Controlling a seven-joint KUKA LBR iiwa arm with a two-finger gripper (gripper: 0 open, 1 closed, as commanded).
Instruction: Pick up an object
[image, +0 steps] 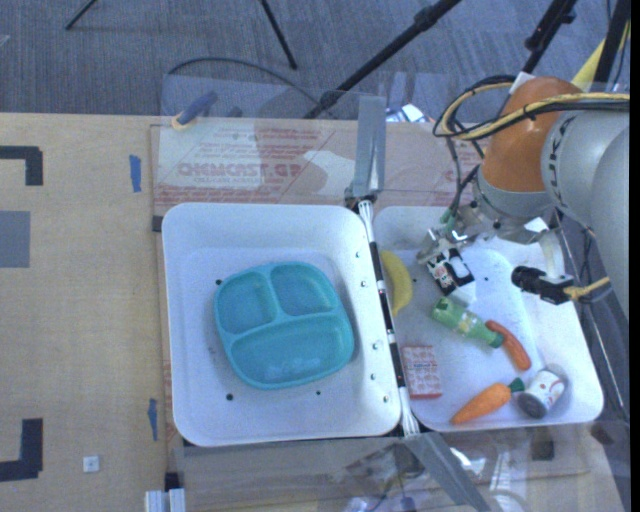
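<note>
My gripper (448, 264) hangs over the upper middle of the right bin (585, 390), below the orange band of the arm. A yellow banana (398, 281) lies just to its left by the bin's left wall. A green bottle (466, 322) lies just below the gripper, with a small red-orange pepper (515, 348) beside it. Lower down lie a carrot (484, 401), a red packet (421, 370) and a small white can (541, 391). Nothing is seen held by the gripper.
A teal divided plate (285, 324) lies in the left bin (190, 240). A black part with a yellow cable (538, 283) sticks out at the right bin's right side. The grey arm covers the upper right corner.
</note>
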